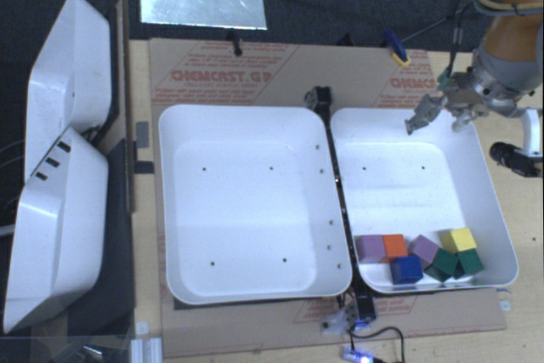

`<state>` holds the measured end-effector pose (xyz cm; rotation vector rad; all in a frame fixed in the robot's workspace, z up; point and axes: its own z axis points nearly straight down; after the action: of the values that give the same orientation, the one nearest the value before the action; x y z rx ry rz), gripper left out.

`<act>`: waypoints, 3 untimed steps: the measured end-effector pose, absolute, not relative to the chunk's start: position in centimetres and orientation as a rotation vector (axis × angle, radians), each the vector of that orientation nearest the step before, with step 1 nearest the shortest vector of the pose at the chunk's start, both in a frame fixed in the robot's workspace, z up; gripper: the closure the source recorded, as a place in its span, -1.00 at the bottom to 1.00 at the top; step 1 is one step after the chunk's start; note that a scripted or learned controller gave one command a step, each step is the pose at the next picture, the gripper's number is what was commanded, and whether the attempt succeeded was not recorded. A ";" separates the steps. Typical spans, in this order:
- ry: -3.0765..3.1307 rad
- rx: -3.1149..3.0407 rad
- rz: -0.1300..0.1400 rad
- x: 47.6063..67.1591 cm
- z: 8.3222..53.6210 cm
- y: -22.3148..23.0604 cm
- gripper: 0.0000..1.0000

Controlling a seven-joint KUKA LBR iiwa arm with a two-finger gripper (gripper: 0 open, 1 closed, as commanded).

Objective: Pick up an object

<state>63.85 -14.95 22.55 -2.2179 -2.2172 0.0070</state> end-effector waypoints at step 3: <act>-2.219 -2.219 0.004 63.9 12.7 -15.3 -1.00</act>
<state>63.93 -15.32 12.68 -2.2189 -2.2192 0.0037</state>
